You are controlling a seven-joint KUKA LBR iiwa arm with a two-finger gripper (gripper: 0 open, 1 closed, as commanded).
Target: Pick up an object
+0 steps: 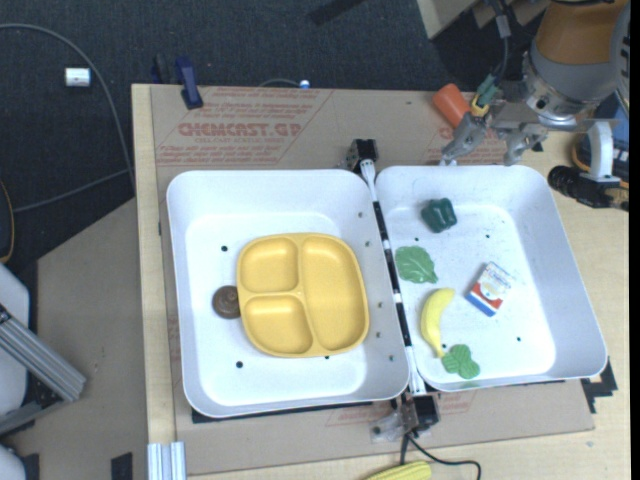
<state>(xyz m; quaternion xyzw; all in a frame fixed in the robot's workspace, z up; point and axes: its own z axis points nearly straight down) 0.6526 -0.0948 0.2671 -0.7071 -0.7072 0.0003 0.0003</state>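
Over the right bin's (560, 208) far edge I see my jaws (492, 145) open, holding nothing. Near the bin's middle lies the banana (436, 318): probably light, smooth; I'd grab across its middle.

Nearest the fingers (492, 141) lies a dark green pepper (438, 214), then a light green leaf (414, 263), a yellow banana (435, 317), green broccoli (461, 362) and a red-white-blue carton (489, 290) (all on white), farthest a yellow divided plate (301, 295).
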